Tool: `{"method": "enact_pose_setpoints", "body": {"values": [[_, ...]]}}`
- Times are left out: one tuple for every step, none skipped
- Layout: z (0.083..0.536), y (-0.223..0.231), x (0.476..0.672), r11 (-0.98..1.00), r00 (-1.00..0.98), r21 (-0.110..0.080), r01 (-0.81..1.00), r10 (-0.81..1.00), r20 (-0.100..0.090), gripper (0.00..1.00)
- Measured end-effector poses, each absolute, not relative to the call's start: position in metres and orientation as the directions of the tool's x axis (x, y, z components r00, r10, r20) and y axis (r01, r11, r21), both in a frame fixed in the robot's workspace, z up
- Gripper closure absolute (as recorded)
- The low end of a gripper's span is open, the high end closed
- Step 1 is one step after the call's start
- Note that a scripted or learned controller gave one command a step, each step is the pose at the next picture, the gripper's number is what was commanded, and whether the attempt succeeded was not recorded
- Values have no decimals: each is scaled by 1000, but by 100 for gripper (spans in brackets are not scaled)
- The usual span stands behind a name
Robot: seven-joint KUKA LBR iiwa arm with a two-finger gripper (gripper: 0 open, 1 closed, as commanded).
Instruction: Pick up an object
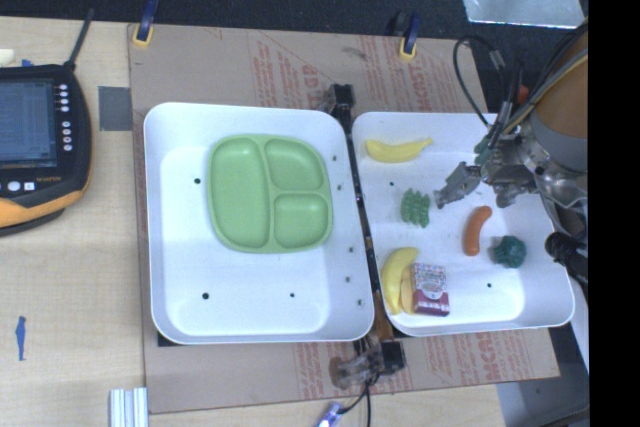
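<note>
The right bin holds several toy foods: a yellow banana at its back, a small green broccoli-like piece, an orange sausage, a dark green vegetable, a second yellow banana at the front and a red and white packet beside it. My gripper hangs over the middle of this bin, just right of the small green piece and above the sausage's upper end. Its fingers stand apart with nothing between them.
The left bin carries a light green divided plate. A teach pendant lies on the bench at far left. Clamps pin the cardboard sheet at the back. Cables trail from the arm at the right.
</note>
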State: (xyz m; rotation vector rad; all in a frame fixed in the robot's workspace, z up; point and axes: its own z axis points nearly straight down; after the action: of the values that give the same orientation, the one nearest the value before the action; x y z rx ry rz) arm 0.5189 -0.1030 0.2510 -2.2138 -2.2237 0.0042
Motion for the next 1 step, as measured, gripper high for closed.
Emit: {"method": "enact_pose_setpoints", "body": {"values": [[168,-116,551,4,-4,-5,1000,1000,-1,0]]}}
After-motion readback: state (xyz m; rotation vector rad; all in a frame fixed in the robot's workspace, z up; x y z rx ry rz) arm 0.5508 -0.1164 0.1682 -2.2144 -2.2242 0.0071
